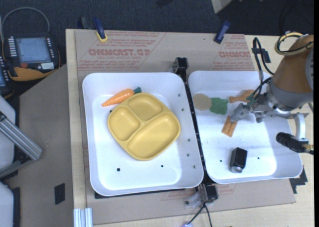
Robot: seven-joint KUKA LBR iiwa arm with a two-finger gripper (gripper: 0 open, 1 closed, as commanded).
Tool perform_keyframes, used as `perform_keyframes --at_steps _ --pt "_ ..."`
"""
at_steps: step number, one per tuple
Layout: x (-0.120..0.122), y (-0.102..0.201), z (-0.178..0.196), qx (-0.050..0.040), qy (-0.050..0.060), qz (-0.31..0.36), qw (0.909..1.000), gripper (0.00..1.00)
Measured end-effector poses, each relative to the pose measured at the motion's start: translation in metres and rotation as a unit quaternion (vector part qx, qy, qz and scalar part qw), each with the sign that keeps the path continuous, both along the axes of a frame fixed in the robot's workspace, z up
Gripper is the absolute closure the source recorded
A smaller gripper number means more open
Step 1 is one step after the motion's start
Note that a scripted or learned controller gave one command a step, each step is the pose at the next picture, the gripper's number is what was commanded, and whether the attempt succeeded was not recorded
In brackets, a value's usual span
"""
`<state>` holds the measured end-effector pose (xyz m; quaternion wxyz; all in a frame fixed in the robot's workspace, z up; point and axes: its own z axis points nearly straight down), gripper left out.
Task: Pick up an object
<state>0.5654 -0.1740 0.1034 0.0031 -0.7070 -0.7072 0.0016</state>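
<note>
Cardboard-topped bench, two white bins. Right bin (286,169) as landmark: gripper (238,114) over its middle, fingers parted, nothing between them. Orange block (229,128) just below fingertips, on bin floor. Looks light, stiff, narrow; best pinched across short sides. Black box (238,160) nearer front rim.

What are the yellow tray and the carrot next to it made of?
The tray looks like moulded plastic: one even yellow, rounded dividers, a soft matte sheen. The carrot is probably a plastic or rubber toy: flat uniform orange, smooth skin, a neat green tip. The picture cannot settle which.
</note>
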Motion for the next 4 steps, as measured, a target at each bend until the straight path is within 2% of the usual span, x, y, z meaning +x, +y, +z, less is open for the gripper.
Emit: perform_keyframes --at_steps 1,2,3,4 --pt "0.002 0.0 -0.015 -0.0001 -0.004 0.0 1.0 0.0" --pt "0.004 0.001 -0.003 0.0 -0.007 0.001 1.0 1.0" --pt "0.007 0.0 0.04 -0.0022 -0.006 0.0 1.0 1.0" --pt "0.015 -0.004 0.101 -0.0026 -0.007 0.001 1.0 1.0"
